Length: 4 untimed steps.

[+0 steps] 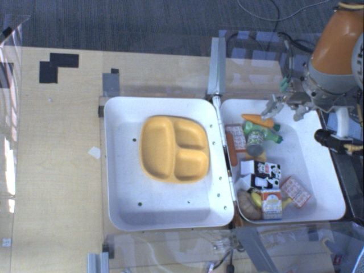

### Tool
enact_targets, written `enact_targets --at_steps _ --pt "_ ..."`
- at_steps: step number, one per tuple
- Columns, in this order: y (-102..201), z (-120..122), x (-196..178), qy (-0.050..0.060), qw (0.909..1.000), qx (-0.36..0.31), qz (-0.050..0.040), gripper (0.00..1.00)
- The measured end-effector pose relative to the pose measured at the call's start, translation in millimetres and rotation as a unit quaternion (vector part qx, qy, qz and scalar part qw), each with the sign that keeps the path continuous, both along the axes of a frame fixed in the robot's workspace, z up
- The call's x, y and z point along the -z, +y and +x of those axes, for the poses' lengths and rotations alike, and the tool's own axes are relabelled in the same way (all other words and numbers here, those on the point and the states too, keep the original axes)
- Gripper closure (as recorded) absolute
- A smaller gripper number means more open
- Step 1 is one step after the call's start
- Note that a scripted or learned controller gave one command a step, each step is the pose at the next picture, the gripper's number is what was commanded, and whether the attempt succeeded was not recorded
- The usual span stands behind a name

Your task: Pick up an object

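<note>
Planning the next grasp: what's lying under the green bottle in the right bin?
The green bottle rests partly over an orange carrot behind it and a grey can in front. Whatever lies directly beneath is covered.

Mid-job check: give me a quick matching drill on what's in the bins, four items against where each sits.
Items:
1. yellow divided tray
2. carrot
3. black-and-white cow-print carton
4. pincer

Places:
A. over the right bin's far edge
B. middle of the right bin
C. left bin
D. far part of the right bin, beside a green bottle

Pairs: 1-C, 2-D, 3-B, 4-A
</note>
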<state>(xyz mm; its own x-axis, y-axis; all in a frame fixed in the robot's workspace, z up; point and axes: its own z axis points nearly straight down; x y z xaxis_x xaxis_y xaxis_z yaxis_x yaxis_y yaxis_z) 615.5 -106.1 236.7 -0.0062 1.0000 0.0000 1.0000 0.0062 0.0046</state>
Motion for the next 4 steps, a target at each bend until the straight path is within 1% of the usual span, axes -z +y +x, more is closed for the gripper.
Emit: enact_targets --at_steps 1,2,3,4 --pt "7.6 34.8 133.5 -0.008 0.9969 0.079 -0.0003 0.0" --pt "-44.0 29.1 148.0 -0.003 0.9989 0.046 -0.0007 0.0" --pt "-42.9 31.2 135.6 -0.005 0.999 0.044 -0.0007 1.0" --pt "-43.0 30.8 136.0 -0.005 0.999 0.044 -0.0008 0.0"
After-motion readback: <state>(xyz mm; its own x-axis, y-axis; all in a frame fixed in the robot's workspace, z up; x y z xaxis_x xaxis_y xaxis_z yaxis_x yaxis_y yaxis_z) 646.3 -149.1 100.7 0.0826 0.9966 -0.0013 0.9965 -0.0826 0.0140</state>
